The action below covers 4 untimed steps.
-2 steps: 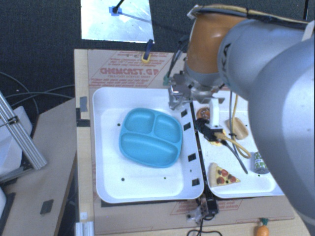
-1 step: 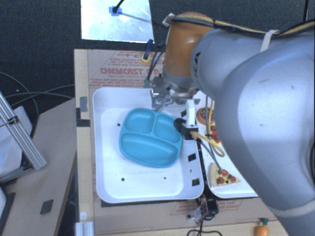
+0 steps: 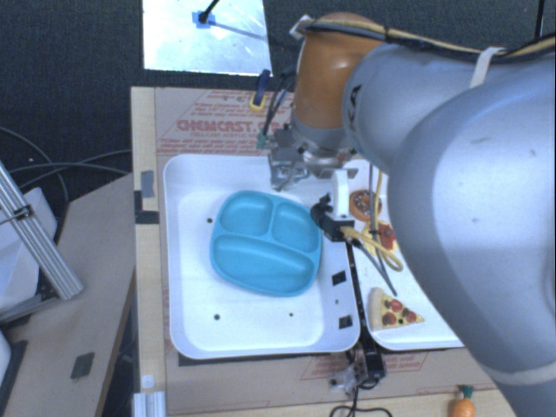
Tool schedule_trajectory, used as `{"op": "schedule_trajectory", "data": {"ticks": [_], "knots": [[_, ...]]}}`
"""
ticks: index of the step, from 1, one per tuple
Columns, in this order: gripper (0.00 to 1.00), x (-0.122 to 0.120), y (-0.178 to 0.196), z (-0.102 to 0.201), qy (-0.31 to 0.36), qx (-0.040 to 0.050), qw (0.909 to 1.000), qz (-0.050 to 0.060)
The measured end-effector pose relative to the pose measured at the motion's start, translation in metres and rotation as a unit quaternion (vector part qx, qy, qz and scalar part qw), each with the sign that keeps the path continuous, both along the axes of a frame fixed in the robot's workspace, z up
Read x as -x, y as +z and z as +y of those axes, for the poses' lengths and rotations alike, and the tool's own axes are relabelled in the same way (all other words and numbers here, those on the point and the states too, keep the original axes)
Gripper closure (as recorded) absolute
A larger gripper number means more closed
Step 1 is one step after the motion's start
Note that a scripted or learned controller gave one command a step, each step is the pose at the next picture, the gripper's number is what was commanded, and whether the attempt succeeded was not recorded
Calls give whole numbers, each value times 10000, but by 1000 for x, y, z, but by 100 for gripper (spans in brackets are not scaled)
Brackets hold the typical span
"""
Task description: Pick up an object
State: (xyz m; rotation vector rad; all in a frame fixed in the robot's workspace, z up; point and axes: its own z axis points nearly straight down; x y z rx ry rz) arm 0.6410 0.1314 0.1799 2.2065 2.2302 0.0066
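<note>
Nearest us, at the worktop's [image 3: 148,259] front edge, we see a small orange object [image 3: 463,400] with a green tip, too small to make out. Just behind it lie the two white bins, smooth and glossy with rounded corners, touching along a black divider.

In the right bin [image 3: 417,337], near its front edge, lies a pizza slice [image 3: 393,309], a flat yellow wedge dotted with red. Behind it sits a pair of tongs [image 3: 375,243], thin and yellowish, with a dark handle end beside the divider. Farther back is a small round orange-red toy [image 3: 364,203], partly hidden by the arm.

In the left bin [image 3: 187,320], toward its far right corner, rests a blue tray [image 3: 265,243]: matte plastic, rounded, with three compartments. It lies tilted relative to the bin's walls.

The arm [image 3: 452,172], broad and grey, sweeps in from the right, its orange band [image 3: 328,76] above the wrist. The wrist points down over the left bin's far edge, just behind the tray. The jaws [image 3: 285,174] hang there, and we cannot tell whether they are apart or together.

Beyond the bins lies printed cardboard [image 3: 208,120], then a shiny foil-like sheet [image 3: 204,24].
</note>
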Motion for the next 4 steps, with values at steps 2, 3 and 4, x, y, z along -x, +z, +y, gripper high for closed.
{"op": "schedule_trajectory", "data": {"ticks": [2,3,4], "knots": [[100,159,109,-1,-53,2,10000,76],[100,154,122,0,-32,-7,10000,13],[100,153,196,-16,-37,-13,10000,-18]]}}
